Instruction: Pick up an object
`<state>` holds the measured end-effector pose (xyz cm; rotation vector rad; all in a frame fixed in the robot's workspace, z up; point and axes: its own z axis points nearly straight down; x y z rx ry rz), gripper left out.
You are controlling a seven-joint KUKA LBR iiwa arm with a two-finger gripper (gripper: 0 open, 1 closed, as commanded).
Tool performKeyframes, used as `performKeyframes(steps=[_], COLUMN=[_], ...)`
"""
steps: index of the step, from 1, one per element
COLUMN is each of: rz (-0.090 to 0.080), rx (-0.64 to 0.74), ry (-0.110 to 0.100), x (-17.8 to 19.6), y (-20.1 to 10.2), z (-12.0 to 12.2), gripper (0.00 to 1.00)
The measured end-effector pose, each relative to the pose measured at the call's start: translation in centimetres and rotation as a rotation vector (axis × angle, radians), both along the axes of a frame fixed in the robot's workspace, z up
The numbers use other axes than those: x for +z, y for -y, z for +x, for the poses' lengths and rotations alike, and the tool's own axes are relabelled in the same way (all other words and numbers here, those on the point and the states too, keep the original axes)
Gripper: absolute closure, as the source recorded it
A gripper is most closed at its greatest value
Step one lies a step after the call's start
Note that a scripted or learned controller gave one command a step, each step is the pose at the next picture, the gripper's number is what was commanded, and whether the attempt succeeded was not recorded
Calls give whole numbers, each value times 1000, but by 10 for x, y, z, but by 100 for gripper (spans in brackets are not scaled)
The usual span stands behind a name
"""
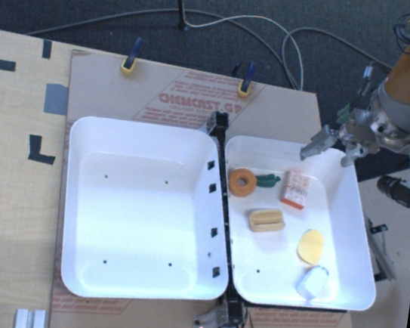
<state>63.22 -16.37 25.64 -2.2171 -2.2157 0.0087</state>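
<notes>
Listed left to right in the right-hand bin (354, 191): an orange ring (243, 182) touching a green piece (267, 180), a tan block (266, 220) with its long axis running across the bin, a red-and-white packet (296, 189), a yellow disc (311, 246) and a pale object (313, 281) near the front corner. The gripper (331, 149) is seen above the bin's far right rim, fingers spread apart and nothing held between them. The packet is judged nearest, lying just below and slightly left of the gripper.
</notes>
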Motion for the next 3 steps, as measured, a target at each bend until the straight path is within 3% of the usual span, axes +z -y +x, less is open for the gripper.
performKeyframes(steps=[1, 3], rz=[-1, 0], rx=[1, 1], ry=[9, 3], x=[5, -101], y=[0, -7], z=[1, 1], gripper=[0, 0])
